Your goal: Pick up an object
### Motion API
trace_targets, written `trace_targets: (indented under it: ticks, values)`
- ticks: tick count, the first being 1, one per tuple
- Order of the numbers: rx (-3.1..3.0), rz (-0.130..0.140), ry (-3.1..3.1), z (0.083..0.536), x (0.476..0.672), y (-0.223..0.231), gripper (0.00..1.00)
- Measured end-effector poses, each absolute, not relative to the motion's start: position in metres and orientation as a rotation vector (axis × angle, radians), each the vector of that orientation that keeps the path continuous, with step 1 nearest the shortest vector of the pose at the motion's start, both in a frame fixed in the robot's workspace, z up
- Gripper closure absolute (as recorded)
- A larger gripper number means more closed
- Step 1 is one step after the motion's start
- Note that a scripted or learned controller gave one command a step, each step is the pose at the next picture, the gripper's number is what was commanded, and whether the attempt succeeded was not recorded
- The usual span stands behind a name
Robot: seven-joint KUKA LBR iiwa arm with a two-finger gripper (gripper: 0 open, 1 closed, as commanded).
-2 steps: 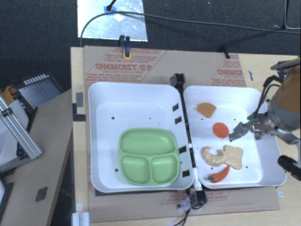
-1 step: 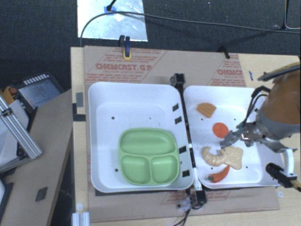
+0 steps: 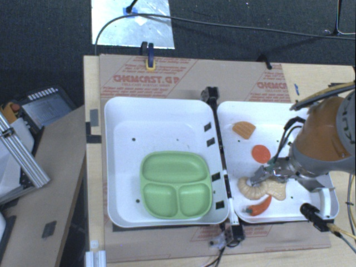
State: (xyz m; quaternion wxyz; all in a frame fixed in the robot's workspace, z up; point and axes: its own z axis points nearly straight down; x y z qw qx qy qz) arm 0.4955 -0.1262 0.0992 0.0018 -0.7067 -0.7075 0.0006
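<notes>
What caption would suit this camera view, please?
Gripper above a pale curved food piece in the right bin; green divided plate left.

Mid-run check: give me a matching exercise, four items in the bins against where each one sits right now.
Items:
1. green divided plate
2. tan chip-shaped piece
3. red-orange disc
4. red chili-shaped piece

Places:
A. right bin, near its front edge
B. left bin
C. right bin, far end
D. right bin, middle, just beyond the gripper

Pairs: 1-B, 2-C, 3-D, 4-A

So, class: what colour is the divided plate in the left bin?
Light green plate, clearest in the camera view.
</notes>
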Motion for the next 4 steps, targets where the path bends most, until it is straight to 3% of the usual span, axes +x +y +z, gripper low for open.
trace_targets:
  ticks: [1,2,3,4]
  values:
    - [-2.224,-0.003,-2.224,0.087,0.497,-0.127,0.0]
    - [-2.235,-0.007,-2.232,0.1,0.5,-0.13,1.0]
    - [-2.222,-0.005,-2.23,0.156,0.511,-0.132,1.0]
    - [-2.222,-0.006,-2.23,0.211,0.504,-0.137,1.0]
